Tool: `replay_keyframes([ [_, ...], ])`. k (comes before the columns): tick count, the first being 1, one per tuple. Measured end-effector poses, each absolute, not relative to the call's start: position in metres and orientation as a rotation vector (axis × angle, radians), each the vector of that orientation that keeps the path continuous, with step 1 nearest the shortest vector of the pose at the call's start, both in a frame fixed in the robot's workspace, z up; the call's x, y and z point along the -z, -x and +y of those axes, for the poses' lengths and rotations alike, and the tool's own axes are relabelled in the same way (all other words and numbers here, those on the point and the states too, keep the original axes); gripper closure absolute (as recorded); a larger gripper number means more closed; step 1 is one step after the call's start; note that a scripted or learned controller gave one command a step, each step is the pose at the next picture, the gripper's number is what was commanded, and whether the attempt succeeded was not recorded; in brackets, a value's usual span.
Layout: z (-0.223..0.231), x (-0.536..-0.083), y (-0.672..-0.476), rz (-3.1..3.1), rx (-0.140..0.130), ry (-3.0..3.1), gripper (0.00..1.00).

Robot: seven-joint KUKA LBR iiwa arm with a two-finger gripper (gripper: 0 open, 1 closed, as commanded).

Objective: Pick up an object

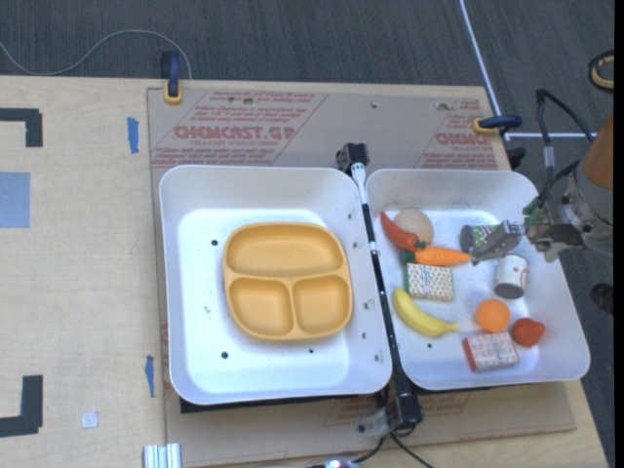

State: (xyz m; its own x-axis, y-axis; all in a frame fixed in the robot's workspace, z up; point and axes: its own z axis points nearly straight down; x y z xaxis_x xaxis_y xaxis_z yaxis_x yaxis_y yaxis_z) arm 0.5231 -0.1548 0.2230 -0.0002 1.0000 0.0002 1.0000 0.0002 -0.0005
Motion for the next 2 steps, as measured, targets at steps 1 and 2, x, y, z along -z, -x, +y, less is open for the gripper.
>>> replay_keyframes([
  [1,-0.1027,-0.0944,-0.5257,-2.223,0.002,2.223,0.0],
  [2,-0.1024,-0.1039,-0.5259,-2.222,0.002,2.225,1.0],
])
